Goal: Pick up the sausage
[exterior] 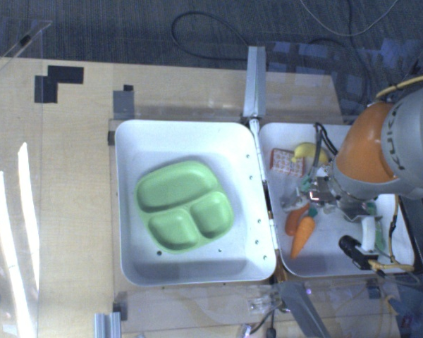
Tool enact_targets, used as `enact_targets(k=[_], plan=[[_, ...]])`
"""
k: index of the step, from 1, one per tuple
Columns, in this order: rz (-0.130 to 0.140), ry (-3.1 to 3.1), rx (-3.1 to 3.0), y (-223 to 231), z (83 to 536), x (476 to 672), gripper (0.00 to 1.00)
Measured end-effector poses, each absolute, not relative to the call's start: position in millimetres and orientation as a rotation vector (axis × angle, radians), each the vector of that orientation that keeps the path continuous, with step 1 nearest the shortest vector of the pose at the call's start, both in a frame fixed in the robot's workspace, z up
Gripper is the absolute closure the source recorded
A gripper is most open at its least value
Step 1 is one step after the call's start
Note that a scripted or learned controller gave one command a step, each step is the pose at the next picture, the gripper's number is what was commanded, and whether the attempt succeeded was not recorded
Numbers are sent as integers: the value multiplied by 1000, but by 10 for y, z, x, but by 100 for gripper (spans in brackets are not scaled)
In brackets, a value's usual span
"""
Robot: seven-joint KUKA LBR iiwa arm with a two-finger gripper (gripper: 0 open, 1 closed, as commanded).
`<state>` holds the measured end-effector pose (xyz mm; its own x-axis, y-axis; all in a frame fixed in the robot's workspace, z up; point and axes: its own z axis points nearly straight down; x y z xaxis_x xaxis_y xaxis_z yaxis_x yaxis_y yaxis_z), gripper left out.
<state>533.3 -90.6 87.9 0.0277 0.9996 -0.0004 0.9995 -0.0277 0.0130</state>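
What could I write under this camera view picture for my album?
Grey robot arm with orange band reaches into the right white bin above an orange carrot, beside the left white bin holding a green divided tray.

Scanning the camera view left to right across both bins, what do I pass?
Green three-compartment plastic tray in the left white bin → metal divider rail → orange carrot in the right white bin → grey arm's orange band.

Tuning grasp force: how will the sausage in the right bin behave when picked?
The sausage looks short, rounded and smooth, so probably slippery and apt to roll. It lies against the carrot, so a push likely shifts both.
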Motion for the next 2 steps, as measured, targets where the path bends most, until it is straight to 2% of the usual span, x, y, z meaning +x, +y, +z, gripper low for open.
enact_targets(k=[1,2], plan=[[21,2183,2241,-902,1000,5357,100],[5,2264,2172,-482,2058,5243,100]])
